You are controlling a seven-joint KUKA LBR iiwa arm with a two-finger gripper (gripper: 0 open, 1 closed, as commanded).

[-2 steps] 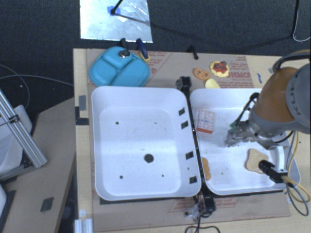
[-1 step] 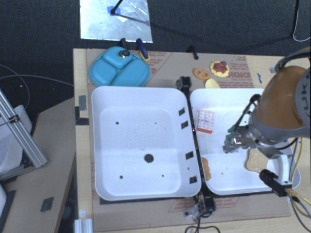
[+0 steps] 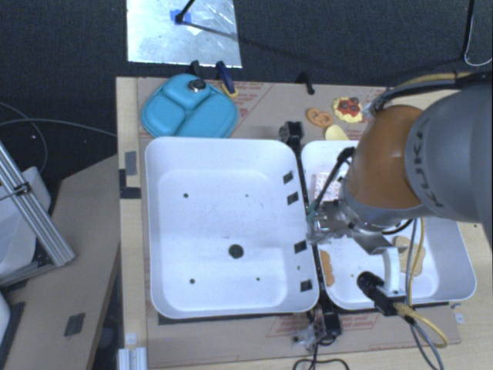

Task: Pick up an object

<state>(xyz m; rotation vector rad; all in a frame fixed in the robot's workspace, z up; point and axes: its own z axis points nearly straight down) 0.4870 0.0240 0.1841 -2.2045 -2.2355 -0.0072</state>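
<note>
The grey arm with its orange band (image 3: 385,160) reaches in from the right and hangs over the right bin (image 3: 454,284). My gripper (image 3: 326,231) is low at that bin's left wall, beside the divider, and mostly hidden under the wrist. A tan, elongated object (image 3: 326,267) lies on the bin floor just below the gripper. A yellowish object (image 3: 417,257) lies further right, partly covered by the arm. A small dark round thing (image 3: 236,251) sits on the floor of the left bin (image 3: 177,168).
Behind the bins lie a blue lidded tray (image 3: 189,110) and small toy foods (image 3: 348,109). A black cylinder with a yellow cable (image 3: 375,289) hangs over the right bin's front. A shiny plate (image 3: 183,20) lies further back.
</note>
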